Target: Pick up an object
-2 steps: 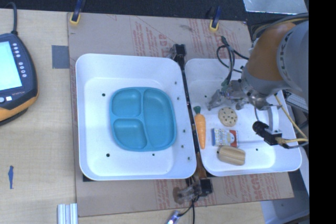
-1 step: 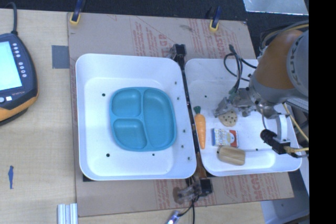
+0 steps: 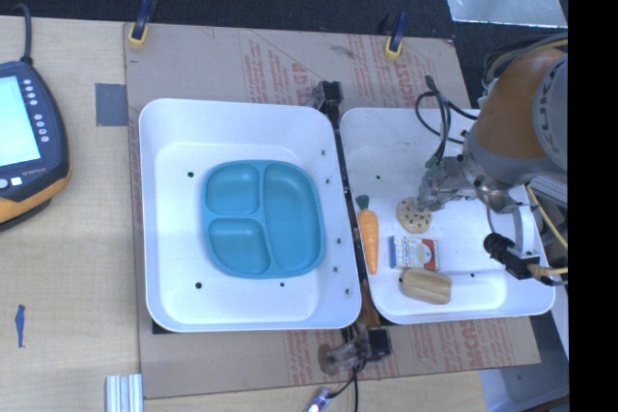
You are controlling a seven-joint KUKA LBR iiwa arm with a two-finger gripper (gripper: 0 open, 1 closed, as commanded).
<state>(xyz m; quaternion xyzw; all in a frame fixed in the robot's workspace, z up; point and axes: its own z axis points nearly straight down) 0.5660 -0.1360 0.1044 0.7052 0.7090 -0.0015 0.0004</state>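
Tan round cookie (image 3: 413, 215) with holes lies in the right bin (image 3: 386, 135), centre-right of frame, probably light, stiff and flat; best taken by its edges. Gripper (image 3: 436, 191) just beside it; grip state I cannot tell

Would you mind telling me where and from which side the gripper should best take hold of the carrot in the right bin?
Probably across the middle of the carrot, coming straight down. It lies flat along the bin's left wall, green top pointing away from the camera, so the fingers should straddle its narrow width; the wall side looks tight.
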